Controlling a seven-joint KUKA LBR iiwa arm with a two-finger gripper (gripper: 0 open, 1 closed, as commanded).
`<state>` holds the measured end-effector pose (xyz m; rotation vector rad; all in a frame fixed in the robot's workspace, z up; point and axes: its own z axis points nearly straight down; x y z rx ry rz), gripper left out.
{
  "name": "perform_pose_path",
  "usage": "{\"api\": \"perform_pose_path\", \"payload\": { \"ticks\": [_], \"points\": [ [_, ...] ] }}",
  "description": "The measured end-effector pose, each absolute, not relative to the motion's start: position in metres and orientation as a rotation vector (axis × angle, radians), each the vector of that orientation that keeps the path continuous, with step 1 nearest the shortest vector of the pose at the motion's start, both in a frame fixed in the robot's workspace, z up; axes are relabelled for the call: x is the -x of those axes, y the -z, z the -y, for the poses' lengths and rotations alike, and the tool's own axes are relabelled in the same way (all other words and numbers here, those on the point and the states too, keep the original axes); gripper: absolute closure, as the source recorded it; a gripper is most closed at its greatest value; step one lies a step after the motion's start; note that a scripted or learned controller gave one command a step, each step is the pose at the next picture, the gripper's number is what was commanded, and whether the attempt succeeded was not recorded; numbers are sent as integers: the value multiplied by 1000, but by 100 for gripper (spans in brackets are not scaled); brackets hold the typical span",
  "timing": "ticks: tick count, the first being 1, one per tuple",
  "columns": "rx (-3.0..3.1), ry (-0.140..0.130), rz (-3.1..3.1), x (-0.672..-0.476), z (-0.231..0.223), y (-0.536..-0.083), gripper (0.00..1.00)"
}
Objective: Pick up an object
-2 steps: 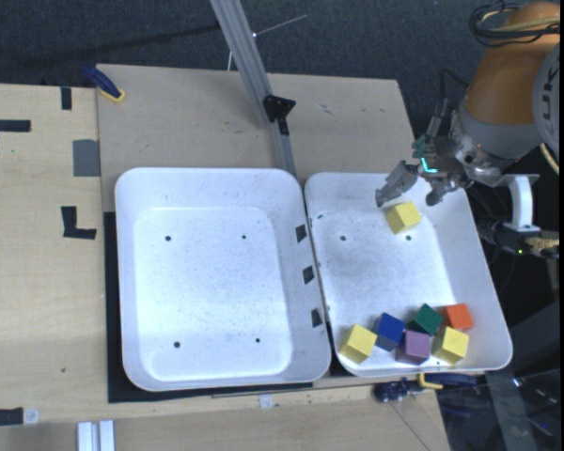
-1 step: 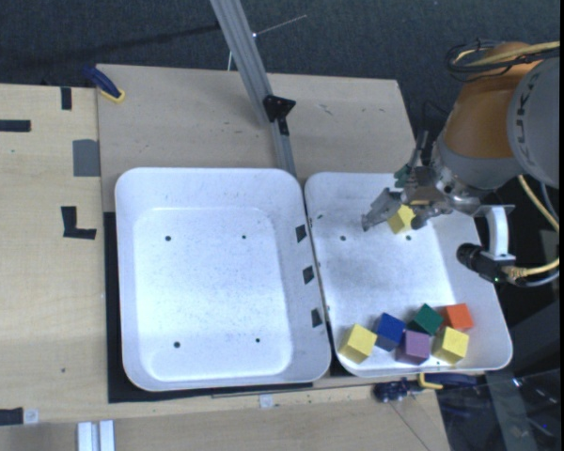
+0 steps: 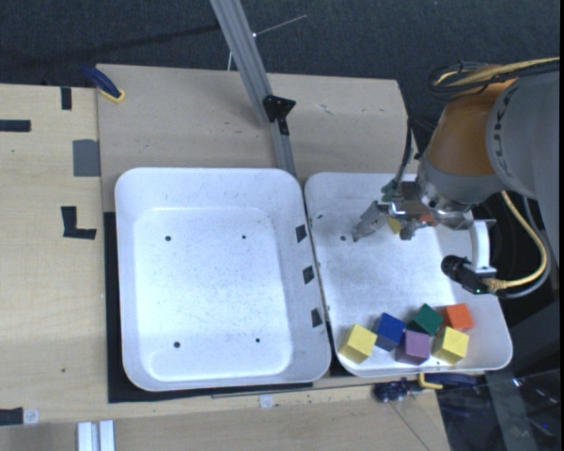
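Pincer (image 3: 368, 227) mine, spread, pinching nothing, hovers over far half of right bin (image 3: 376, 280), fingers slanting toward left bin (image 3: 207, 280). Targets at right bin's near edge, well apart from pincer: yellow cube (image 3: 359, 343), blue cube (image 3: 389, 330), purple cube (image 3: 416, 345), green cube (image 3: 428, 318), orange cube (image 3: 459, 317). Coming move, I judge: travel toward near edge.

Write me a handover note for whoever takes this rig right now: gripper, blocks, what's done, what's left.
Gripper: over the upper part of the right white bin, nothing seen between its fingers; open or shut is unclear at this angle.
Blocks: all six small cubes sit clustered at the right bin's near edge: yellow cube, blue cube, purple cube, green cube, orange cube, second yellow cube.
Left white bin: no blocks in it.
Done: nothing picked yet.
Left: bring the gripper to the cluster, grasp one cube, lift it.
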<state>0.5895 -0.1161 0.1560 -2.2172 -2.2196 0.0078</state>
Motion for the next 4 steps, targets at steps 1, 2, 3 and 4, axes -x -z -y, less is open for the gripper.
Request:
{"api": "perform_pose_path", "payload": {
  "ticks": [1,2,3,4],
  "points": [
    [2216,-7,2219,-586,110,-110,0],
    [2216,-2,2222,-587,109,-123,100],
    [2222,3,2225,-581,111,-176,100],
    [2223,5,2227,-580,112,-240,100]
  ]
}}
